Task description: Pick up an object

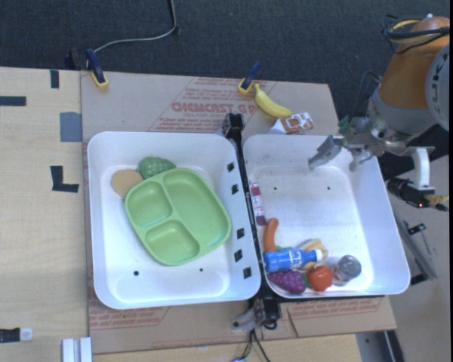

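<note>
Camera view shows toys piled in the near corner of the right white bin point(374, 225): a blue plastic bottle point(291, 259), purple toy grapes point(287, 280), a red toy tomato point(320, 278). Farther back, the pincer point(342, 155) hangs above the bin's far edge, fingers spread wide, holding nothing. Beyond it, a yellow toy banana point(271, 104) lies on the surface point(30, 202).
</note>
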Motion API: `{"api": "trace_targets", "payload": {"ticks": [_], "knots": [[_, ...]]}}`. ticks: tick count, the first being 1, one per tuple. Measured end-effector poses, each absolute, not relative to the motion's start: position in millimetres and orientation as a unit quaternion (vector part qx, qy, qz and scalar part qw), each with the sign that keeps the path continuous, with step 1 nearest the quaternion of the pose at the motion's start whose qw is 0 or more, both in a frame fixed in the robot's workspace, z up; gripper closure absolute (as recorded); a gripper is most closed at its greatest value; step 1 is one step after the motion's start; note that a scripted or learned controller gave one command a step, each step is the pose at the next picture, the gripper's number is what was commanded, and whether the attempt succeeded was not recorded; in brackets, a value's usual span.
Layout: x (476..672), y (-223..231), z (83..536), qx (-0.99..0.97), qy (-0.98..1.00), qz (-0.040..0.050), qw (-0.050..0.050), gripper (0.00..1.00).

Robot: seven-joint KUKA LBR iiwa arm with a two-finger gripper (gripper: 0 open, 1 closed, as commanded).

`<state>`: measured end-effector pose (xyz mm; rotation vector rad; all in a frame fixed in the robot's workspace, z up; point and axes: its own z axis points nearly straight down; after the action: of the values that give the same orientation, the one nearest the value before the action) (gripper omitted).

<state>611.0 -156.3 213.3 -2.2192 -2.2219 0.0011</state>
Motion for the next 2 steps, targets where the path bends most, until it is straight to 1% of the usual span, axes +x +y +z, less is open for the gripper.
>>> {"api": "trace_targets", "payload": {"ticks": [1,2], "knots": [[667.0,-224,127,-0.707,-0.707,0.0017,0.001,0.00],[668.3,-224,139,-0.707,-0.707,0.0016,-0.001,1.00]]}}
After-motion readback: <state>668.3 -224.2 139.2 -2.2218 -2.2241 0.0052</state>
